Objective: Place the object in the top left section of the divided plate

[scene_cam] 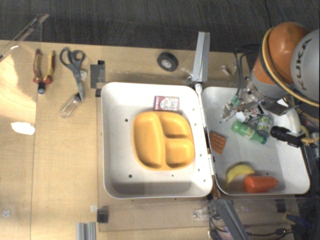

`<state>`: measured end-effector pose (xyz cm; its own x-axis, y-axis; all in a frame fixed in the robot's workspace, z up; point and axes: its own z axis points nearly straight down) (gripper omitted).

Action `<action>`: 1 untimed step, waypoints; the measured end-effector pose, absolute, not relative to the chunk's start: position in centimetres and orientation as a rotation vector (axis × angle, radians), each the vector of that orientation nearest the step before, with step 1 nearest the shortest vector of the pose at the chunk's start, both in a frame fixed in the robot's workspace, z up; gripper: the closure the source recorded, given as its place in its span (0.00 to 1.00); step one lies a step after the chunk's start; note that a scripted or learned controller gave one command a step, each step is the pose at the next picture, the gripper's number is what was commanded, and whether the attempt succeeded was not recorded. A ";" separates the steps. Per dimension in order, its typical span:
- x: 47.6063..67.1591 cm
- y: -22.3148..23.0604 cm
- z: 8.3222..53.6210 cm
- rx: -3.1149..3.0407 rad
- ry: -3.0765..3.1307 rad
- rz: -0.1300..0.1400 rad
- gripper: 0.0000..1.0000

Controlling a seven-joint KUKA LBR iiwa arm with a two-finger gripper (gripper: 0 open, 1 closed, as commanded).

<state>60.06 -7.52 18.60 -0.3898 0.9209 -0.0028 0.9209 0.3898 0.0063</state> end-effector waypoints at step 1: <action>63.1 -7.9 18.6 1.650 2.665 0.005 1.00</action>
